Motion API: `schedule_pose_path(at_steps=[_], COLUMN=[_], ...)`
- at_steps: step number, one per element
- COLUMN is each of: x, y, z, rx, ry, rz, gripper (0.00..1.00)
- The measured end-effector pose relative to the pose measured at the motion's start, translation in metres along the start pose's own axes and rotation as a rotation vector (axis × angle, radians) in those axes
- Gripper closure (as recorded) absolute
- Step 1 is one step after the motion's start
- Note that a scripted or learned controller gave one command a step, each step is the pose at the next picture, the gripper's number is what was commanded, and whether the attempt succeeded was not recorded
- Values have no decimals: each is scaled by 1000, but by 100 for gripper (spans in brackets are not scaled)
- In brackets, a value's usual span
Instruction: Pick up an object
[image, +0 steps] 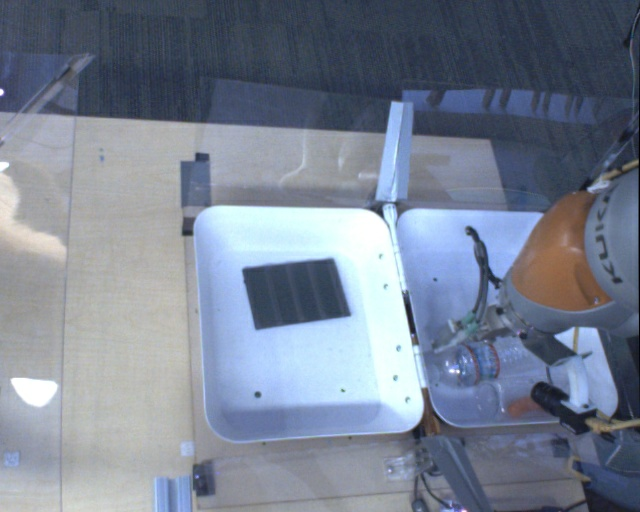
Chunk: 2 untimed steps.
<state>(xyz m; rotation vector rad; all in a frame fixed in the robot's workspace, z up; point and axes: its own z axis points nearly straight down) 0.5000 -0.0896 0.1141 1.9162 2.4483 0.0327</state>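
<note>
My gripper (487, 328) reaches down into the right bin (440, 250), under the arm's orange band (563, 268). A clear plastic bottle (468, 364) lies on its side just below and left of the gripper, close to it or touching it; I cannot tell which. A small greenish thing (463, 325) shows at the gripper's left side. Near the bin's front wall lies a small orange-red object (521, 407). In the left bin (215, 300) a dark grey ribbed rectangular pad (296, 293) lies flat, far from the gripper.
A thin dark cable (481, 262) curves down over the right bin toward the gripper. The divider between the two bins (403, 300) runs just left of the bottle. Wooden bench surface (110, 300) spreads to the left.
</note>
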Motion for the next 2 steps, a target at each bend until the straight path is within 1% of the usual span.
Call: schedule_pose_path(at_steps=[1, 2], x=[-10, -10], y=[-10, -6], z=[23, 10], rx=[18, 7], ry=[11, 4], rz=[-126, -131], gripper=[0, 100])
